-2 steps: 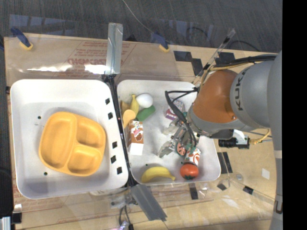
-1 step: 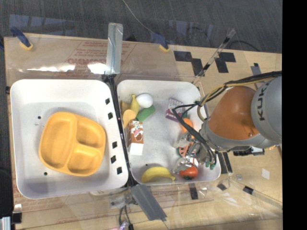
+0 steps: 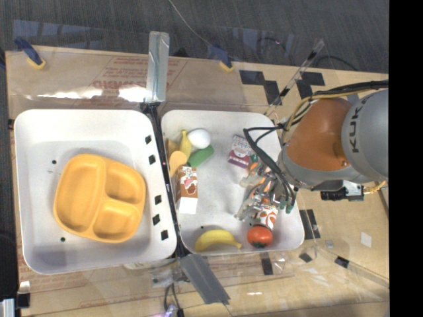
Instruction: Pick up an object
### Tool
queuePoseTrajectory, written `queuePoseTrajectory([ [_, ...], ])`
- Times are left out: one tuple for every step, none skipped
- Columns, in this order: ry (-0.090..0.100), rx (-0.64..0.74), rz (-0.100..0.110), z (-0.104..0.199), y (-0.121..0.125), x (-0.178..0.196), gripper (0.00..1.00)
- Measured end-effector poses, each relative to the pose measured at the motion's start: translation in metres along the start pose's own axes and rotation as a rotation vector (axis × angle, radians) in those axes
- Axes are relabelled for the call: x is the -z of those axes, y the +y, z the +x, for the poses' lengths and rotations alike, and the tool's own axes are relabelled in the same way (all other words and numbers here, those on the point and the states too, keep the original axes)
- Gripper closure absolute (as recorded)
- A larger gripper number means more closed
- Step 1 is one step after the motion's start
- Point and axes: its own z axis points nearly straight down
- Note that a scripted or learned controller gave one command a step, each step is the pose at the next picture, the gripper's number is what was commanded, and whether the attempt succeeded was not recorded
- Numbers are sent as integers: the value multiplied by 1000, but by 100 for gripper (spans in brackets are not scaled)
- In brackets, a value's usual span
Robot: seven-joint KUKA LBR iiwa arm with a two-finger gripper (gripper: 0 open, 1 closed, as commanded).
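Likely target: a small orange-and-white carton [image 3: 267, 214] lies in the right bin [image 3: 218, 119], near its front right corner, directly under the gripper [image 3: 254, 203]; which thing the arm means to take is my guess from where the gripper sits.
Neighbour: a red tomato [image 3: 260, 236] lies just in front of the carton, touching or nearly so, close to the bin's front wall.
Gripper: low over the carton, among cables and metal parts; whether it is spread or closed I cannot tell, and nothing shows plainly clamped in it.
Arm: the grey arm [image 3: 370, 137] with its orange band [image 3: 316, 136] leans in from the right over the bin's right rim, which suits a reach at that corner.
Crowding: carton and tomato lie close together by the wall, so a grab there could nudge one while closing on the other.
Count, right bin: one banana [image 3: 215, 240] at the front, one juice box [image 3: 188, 189] by the left wall, one white egg [image 3: 198, 138], one green piece [image 3: 201, 154], two yellow pieces [image 3: 178, 160] at the back left, and one purple packet [image 3: 240, 152].
Count, left bin [image 3: 39, 121]: one yellow divided tray [image 3: 99, 197] with three compartments.
Bins: two, side by side, touching along a shared divider.
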Motion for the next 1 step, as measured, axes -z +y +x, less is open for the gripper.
queuePoseTrajectory([
  [-2,6,-1,32,-13,-15,0],
])
